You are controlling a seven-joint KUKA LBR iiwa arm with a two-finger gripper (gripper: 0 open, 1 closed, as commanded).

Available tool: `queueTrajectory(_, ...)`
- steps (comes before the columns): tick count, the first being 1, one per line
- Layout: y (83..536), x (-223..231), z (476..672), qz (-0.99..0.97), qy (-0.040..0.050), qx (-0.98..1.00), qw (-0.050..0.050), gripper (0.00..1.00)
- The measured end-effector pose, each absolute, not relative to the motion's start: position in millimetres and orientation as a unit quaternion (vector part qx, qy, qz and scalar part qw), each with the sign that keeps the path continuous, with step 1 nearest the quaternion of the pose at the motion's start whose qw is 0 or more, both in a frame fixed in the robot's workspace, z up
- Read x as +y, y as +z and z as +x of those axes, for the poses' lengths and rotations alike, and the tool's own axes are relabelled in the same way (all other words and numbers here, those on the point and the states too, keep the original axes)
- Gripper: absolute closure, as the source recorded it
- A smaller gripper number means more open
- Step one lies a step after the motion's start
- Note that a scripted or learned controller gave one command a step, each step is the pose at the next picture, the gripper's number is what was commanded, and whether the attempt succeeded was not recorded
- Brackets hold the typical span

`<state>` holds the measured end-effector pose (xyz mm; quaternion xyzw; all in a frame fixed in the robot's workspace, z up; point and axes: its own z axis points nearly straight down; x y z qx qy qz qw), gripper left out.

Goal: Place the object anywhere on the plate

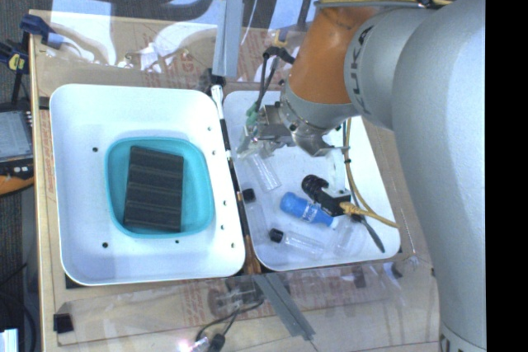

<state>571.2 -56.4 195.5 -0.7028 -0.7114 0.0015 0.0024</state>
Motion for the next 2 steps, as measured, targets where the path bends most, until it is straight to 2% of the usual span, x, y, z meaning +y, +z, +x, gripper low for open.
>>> queueTrajectory(1,191.1,7.1,587.0,-0.637,0.0008,-0.771,0.001,1.00)
queueTrajectory(2,191.2,6.7,587.1,-0.637,0.0007,-0.771,0.000,0.00)
